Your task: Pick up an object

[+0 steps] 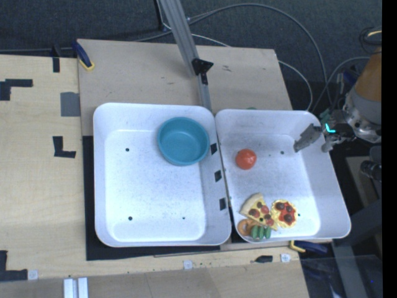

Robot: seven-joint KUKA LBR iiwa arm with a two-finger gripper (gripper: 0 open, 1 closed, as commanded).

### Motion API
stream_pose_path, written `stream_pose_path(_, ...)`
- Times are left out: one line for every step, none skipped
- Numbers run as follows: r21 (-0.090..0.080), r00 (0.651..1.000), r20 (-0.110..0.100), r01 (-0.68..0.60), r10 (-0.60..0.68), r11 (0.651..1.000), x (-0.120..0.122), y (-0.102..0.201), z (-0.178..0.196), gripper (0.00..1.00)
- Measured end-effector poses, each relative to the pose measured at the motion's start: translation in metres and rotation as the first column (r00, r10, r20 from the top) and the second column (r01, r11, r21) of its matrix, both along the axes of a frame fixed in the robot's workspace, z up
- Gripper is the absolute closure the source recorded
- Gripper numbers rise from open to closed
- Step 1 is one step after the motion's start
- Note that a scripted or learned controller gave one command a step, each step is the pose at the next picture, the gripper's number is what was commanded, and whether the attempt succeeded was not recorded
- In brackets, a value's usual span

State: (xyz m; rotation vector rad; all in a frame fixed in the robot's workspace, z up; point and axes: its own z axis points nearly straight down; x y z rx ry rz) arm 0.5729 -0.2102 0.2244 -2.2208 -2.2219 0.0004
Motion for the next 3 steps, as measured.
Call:
stream_pose_path(0.0, 1.0, 0.0, 0.0, 0.0, 1.0, 0.0, 0.0, 0.0, 0.0)
stream_pose_path(0.002, 1.0, -0.005, 0.0, 0.0, 1.0, -0.001, 0.001, -0.064, 0.0)
stream_pose_path(0.001, 1.0, -0.005, 0.0, 0.0, 1.0, 0.007, 0.001, -0.112, 0.0)
